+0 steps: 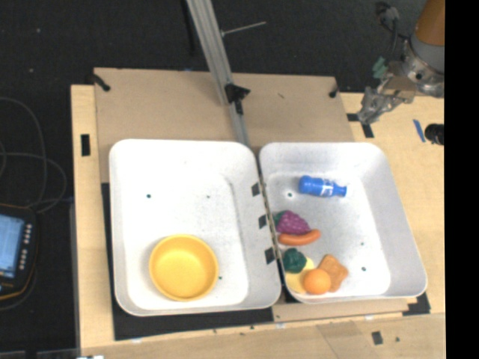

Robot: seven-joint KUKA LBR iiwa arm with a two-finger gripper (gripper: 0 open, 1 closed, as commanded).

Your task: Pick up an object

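Blue bottle (322,187) lies on its side near the back of the right bin (389,223), well apart from the gripper (372,108) — which hangs outside past the bin's far corner, holding nothing, finger spacing can't tell. Approach step, I'd judge — next move needs travel over the bin, then descent onto one item.

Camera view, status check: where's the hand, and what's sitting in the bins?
Hand high, beyond right bin's far corner, nothing in it. Blue bottle nearest, lying alone. Toy food clustered by divider. Yellow bowl in left bin.
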